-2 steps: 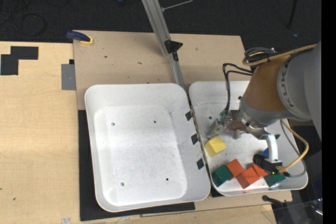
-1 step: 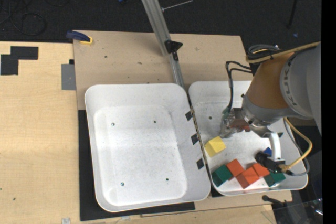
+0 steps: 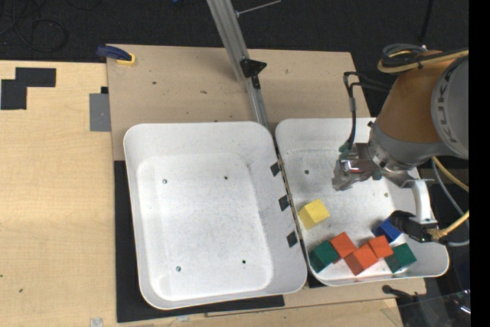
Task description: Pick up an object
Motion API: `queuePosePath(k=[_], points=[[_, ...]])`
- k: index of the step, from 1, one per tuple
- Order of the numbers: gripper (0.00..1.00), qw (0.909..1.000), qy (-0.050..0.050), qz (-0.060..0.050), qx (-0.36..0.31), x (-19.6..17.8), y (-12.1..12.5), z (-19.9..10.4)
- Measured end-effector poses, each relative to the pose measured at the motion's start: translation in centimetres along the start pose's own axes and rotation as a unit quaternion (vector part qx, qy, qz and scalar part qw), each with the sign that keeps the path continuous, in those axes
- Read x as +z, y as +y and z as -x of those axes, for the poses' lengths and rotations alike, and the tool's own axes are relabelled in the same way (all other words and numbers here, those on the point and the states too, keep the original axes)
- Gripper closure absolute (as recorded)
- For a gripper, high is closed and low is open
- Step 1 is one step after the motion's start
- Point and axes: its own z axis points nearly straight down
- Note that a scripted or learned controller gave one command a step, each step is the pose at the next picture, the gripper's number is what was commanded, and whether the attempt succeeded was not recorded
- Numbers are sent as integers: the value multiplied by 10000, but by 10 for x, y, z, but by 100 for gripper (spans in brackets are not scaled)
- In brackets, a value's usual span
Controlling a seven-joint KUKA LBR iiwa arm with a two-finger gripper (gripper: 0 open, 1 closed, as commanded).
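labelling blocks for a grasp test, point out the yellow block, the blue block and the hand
yellow block (image 3: 313, 214), camera view, middle of its top face
blue block (image 3: 388, 230), camera view, its visible top
hand (image 3: 348, 171), camera view, its metal tip

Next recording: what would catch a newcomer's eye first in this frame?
Probably the cluster of coloured blocks in the near part of the right bin: a yellow block by the divider, then green, orange and blue ones toward the near right corner. Next, the grey and orange arm reaching in from the right, its claw hanging over that bin's middle.
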Motion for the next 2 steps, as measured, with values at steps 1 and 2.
queuePosePath(k=[1, 2], points=[[100, 10000, -4, 7, -44, -62, -1, 6], [100, 10000, -1, -25, -64, -61, -1, 6]])
